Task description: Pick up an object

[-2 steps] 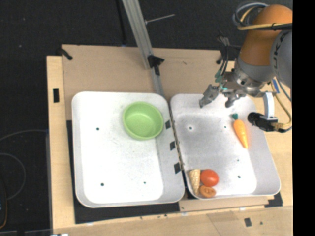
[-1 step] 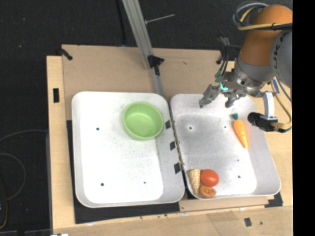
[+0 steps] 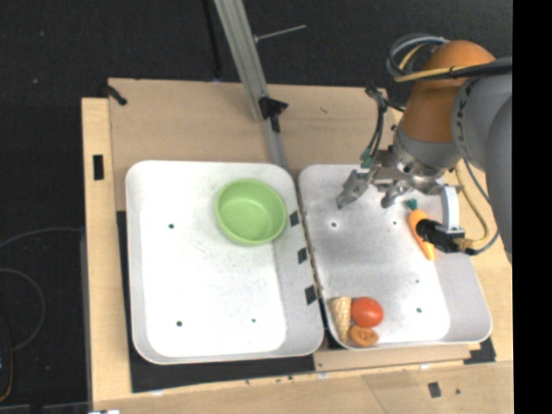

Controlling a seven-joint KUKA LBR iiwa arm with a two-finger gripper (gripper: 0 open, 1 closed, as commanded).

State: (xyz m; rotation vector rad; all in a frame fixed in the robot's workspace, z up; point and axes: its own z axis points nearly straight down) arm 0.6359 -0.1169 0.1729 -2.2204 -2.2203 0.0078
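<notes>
The jaws [image 3: 372,191] of the grey arm stand spread open with nothing between them, their two fingers pointing down over the upper part of the right white bin [image 3: 379,240]. Above them rises the wrist with its orange band [image 3: 440,93], and the arm reaches in from the right. Just right of the jaws, near the bin's right wall, lies a small orange object [image 3: 421,231] partly hidden by black arm hardware; what it is cannot be told. In the bottom left corner of the same bin, well apart from the jaws, sit three small items close together: a pale cone-shaped piece [image 3: 341,315], a red round object [image 3: 367,311] beside it, and a smaller orange piece [image 3: 363,336] just below. The left white bin [image 3: 172,257] holds a green bowl [image 3: 251,212], upright, near its upper right corner. Both bins rest side by side on the tan bench [image 3: 172,119]. A grey metal pole [image 3: 246,59] slants down from the top towards the gap between the bins.
</notes>
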